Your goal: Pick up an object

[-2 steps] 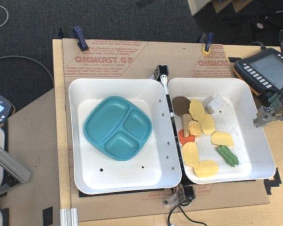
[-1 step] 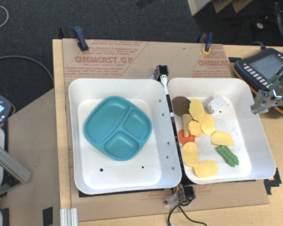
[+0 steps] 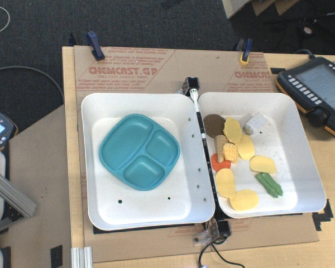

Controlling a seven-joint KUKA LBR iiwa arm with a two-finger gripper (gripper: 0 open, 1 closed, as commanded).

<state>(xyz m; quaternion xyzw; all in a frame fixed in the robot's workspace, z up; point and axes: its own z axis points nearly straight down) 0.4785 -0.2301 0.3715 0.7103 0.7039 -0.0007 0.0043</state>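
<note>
1. Object for picking: any single piece of toy food in the right bin point(image 3: 293, 141). All pieces lying on the bin floor, none lifted yet.
2. Gripper: width impossible to tell, so nothing to record as held.
3. Best candidates, by judgement: green piece point(image 3: 269, 184), lying near the bin's front right with bare floor along most of its length, and grey-white block point(image 3: 255, 123) toward the far side, just beside one yellow slice point(image 3: 233, 130).
4. Method for the green piece: align across the narrow width, descend centred, close only near floor level, then lift straight up, clear of the bin wall.
5. Poorer candidates: the crowded column along the left wall, made up of brown disc point(image 3: 214, 124), beige stick point(image 3: 220, 148), corn cob point(image 3: 230, 149) and red piece point(image 3: 219, 162), touching or overlapped by yellow slices. Risk of nudging neighbours or clamping two at once.
6. Yellow slices: flat and thin, likely to slip from a grasp; poor first choice.
7. Left bin point(image 3: 100, 200): one teal divided plate point(image 3: 139, 151), wide and flat, probably too broad to grasp. Best left alone.
8. Hard to make out: red piece largely covered, shape unclear; beige stick unidentified; small dark specks on both bin floors unexplained.
9. Cut off: dark handheld unit point(image 3: 318, 88) at the right edge of the desk point(image 3: 156, 66).
</note>
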